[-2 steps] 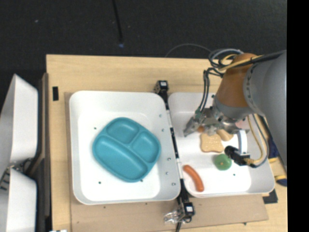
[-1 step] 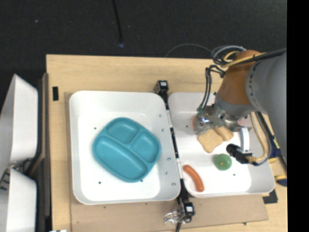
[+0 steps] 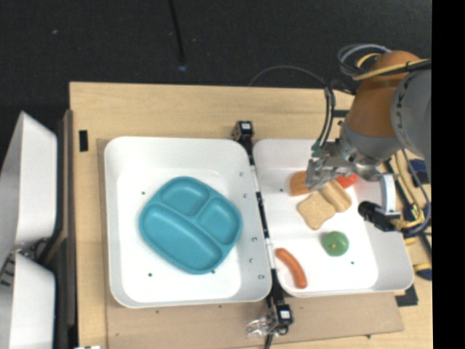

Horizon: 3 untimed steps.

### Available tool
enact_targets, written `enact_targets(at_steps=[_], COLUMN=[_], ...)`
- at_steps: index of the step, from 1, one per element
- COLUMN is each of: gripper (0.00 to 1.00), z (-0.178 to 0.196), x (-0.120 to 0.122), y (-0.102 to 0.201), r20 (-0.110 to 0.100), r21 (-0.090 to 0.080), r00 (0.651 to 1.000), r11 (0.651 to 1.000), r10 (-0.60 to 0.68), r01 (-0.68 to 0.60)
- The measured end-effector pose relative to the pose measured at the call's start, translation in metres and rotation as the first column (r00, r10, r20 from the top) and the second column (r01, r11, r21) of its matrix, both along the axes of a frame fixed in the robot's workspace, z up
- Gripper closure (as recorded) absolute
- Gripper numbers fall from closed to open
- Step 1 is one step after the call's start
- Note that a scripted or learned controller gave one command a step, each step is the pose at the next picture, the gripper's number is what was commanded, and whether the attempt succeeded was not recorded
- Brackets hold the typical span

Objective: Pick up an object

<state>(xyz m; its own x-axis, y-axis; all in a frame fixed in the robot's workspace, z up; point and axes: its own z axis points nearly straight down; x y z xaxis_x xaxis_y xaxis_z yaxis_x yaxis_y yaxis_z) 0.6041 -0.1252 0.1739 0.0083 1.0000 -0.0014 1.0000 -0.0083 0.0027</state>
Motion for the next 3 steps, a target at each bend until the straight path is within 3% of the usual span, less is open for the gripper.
enact_targets(at_steps=[1,3], gripper=[1.0,1.0], z=[0.054,0.073], x=[0.002,-0.023], y=[-0.002,0.094], r20=[0.004,-0.002], r21=[0.0,0.003], r00=[1.0,1.0], r11=[1.0,1.0], r10=[0.009,0.015], r01=[-0.009,-0.015])
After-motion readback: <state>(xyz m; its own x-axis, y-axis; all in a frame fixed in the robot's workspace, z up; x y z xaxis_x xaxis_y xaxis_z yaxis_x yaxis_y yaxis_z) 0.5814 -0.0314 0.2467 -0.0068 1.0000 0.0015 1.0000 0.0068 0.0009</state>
